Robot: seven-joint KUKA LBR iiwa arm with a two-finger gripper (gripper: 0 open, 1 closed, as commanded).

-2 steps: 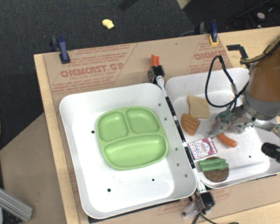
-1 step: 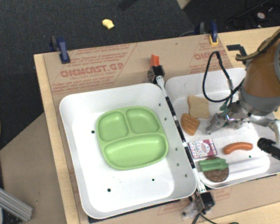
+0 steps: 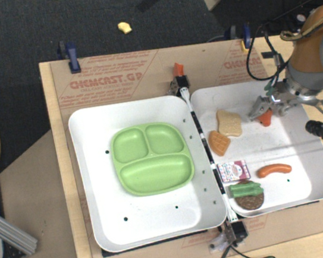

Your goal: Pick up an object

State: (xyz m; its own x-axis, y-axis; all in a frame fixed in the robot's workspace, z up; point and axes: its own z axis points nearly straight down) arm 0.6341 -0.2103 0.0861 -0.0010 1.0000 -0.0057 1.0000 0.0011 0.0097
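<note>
End effector point(image 3: 265, 110) low in right bin point(image 3: 314, 186), apparently clenched on small orange-red piece point(image 3: 265, 119), bread slice point(image 3: 229, 122) just to its left.

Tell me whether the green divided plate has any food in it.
Empty. All three compartments of the green divided plate show bare green; the food items lie in the right bin.

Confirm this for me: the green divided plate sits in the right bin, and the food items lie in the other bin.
Not quite. The camera view shows the green divided plate in the left bin. The food items, such as the bread slice and the sausage, lie in the right bin.
</note>
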